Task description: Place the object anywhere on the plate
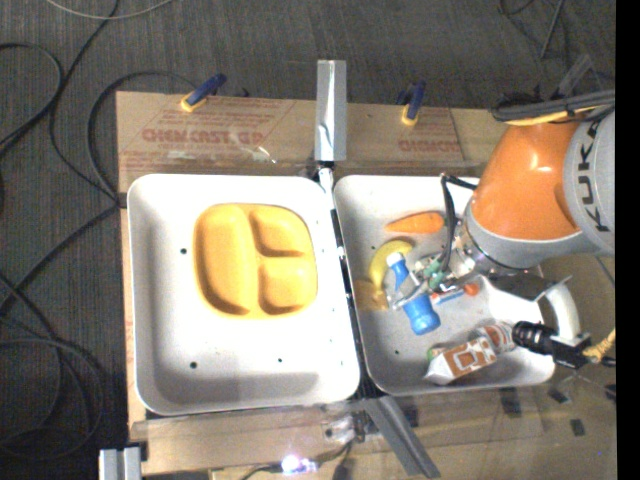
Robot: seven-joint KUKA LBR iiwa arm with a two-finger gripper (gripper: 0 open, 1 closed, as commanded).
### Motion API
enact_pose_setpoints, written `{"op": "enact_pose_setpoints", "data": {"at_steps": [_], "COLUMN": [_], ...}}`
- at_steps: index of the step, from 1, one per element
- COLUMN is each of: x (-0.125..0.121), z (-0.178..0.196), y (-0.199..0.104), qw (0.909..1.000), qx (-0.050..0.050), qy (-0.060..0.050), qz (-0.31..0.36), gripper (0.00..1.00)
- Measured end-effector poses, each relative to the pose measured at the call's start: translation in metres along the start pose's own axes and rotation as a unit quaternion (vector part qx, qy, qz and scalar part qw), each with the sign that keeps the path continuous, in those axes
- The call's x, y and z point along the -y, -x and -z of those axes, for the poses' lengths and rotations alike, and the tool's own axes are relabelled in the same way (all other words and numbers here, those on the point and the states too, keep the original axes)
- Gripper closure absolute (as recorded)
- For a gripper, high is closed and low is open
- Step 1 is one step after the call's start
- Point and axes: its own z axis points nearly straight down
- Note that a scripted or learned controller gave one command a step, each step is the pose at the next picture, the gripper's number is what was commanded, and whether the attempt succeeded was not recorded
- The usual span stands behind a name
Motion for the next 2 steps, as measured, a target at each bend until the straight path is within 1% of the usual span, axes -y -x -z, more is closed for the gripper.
{"op": "enact_pose_setpoints", "data": {"at_steps": [1,2], "x": [-0.072,-0.175], "z": [0.009,-0.029], "y": [-0.014,-0.065], "qw": [0.9971,0.9872], "qx": [0.001,0.001], "qy": [-0.001,0.000], "qz": [0.076,0.159], "gripper": [1.00,1.00]}}
